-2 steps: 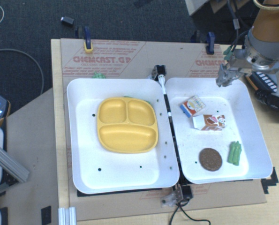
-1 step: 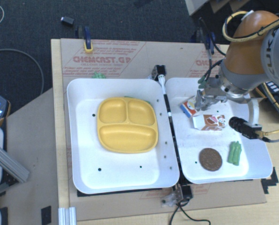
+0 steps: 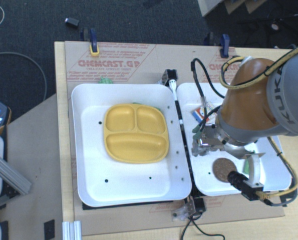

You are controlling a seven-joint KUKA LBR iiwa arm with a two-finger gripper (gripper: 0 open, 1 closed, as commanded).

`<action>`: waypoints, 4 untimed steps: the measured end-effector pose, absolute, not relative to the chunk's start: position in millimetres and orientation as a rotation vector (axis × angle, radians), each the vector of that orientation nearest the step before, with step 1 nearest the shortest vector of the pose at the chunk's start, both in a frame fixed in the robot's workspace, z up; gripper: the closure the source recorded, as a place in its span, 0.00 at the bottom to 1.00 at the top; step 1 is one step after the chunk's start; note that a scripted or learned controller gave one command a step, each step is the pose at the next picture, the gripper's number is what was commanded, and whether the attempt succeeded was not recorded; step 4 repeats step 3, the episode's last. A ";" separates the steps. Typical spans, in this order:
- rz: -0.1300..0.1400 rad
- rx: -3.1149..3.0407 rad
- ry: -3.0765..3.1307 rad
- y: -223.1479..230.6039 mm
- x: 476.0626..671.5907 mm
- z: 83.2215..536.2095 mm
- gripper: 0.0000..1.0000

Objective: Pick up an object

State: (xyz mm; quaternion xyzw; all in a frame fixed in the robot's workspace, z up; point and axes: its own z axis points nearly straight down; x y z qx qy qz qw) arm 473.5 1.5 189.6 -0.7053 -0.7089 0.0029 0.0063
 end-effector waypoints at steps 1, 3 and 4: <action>-0.016 -2.220 -2.233 30.2 480.7 297.5 1.00; -0.018 -2.215 -2.234 141.7 479.7 455.7 1.00; -0.018 -2.215 -2.234 141.7 479.7 455.7 1.00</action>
